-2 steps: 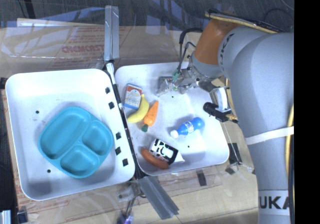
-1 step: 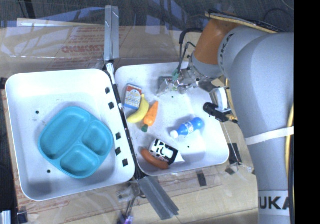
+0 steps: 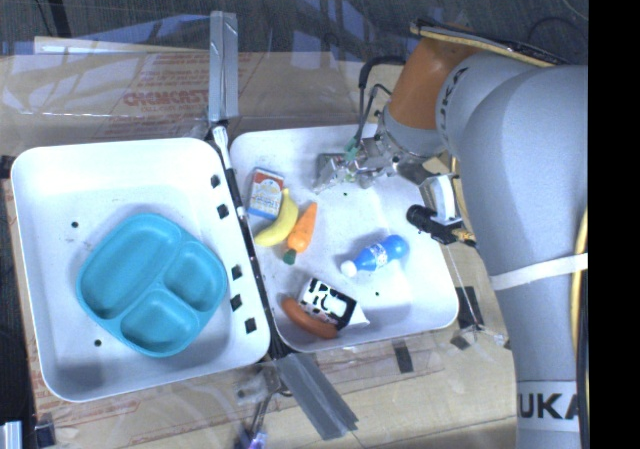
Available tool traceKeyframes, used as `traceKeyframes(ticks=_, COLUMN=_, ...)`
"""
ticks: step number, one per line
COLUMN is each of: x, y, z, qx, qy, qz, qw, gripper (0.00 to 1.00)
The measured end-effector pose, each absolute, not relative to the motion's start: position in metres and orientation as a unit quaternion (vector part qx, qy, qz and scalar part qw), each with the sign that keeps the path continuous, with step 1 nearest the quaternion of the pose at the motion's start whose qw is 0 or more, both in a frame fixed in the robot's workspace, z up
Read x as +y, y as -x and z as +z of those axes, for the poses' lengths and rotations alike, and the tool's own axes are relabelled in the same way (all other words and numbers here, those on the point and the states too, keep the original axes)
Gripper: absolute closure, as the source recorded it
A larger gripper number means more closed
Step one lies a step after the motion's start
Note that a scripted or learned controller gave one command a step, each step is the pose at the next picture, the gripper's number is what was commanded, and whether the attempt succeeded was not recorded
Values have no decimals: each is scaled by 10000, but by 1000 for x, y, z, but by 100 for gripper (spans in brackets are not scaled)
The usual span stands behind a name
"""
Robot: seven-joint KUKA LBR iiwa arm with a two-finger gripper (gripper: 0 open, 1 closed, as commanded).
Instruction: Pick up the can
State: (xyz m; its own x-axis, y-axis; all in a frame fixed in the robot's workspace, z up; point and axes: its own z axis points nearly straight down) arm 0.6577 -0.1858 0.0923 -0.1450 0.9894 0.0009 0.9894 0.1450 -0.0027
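- The pincer point(image 3: 340, 169) is pictured low over the far part of the right bin point(image 3: 432, 309), at the end of the grey arm point(image 3: 510, 167) reaching in from the view's right.
- Whether the pincer is open or closed cannot be told from this angle. No object is seen in its grasp.
- The can point(image 3: 265, 192), judged to be the small red-topped item with a blue and white label, is found beside the pincer on the side toward the left bin point(image 3: 30, 237), slightly nearer the camera. It is near the pincer but clear of it.
- A banana point(image 3: 277, 224) and a carrot point(image 3: 301, 226) are seen just past the can, nearer the camera than the pincer, with the banana touching or almost touching the can.
- A bottle point(image 3: 376, 254) is shown lying nearer the camera than the pincer. Farther off on that side a black and white pack point(image 3: 328, 303) rests against a sausage point(image 3: 300, 318).
- A blue tray point(image 3: 150, 282) is seen in the left bin, well apart from the pincer.
- The task is judged to be at an early stage: the can has not been gripped or lifted.
- Left to be done, by this reading: the pincer is to be brought across over the can, closed on it and raised, with the banana close enough to be disturbed.
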Motion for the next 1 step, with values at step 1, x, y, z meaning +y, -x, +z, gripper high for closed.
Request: traceKeyframes(ticks=1, x=-186, y=-658, z=92, qx=-7566, qy=6539, qz=7, qw=12, gripper=0)
